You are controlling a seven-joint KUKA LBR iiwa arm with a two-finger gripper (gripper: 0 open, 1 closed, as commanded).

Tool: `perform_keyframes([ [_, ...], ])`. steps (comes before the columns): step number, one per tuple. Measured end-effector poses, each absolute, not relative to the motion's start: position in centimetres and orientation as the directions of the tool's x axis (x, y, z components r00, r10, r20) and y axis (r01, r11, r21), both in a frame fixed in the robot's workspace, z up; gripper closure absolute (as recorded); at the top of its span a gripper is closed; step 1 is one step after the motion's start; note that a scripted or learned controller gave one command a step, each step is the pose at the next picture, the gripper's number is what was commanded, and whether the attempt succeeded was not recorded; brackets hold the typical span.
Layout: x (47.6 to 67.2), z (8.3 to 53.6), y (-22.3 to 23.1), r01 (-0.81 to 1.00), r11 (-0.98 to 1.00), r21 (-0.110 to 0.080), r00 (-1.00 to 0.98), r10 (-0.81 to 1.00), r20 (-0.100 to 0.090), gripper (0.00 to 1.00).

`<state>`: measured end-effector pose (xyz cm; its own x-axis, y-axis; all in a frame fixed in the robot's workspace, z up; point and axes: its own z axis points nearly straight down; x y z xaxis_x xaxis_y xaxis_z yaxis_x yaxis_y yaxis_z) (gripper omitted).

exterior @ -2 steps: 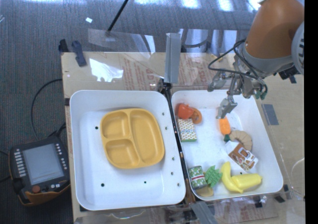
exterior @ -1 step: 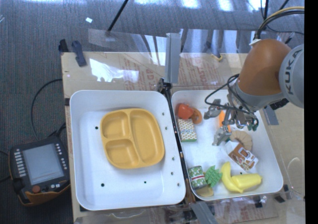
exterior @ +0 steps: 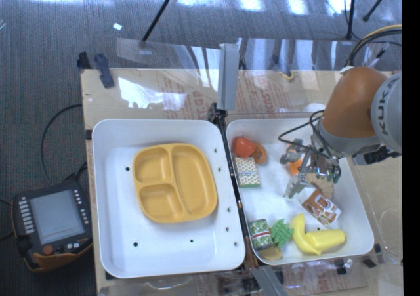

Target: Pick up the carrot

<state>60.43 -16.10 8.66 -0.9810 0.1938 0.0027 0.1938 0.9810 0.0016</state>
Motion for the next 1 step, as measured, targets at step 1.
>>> perform_keyframes([
  [1, 60.63, 9.78, -15.87, 0.188, 0.982, 0.002, -0.982, 0.188, -0.001, 1.00],
])
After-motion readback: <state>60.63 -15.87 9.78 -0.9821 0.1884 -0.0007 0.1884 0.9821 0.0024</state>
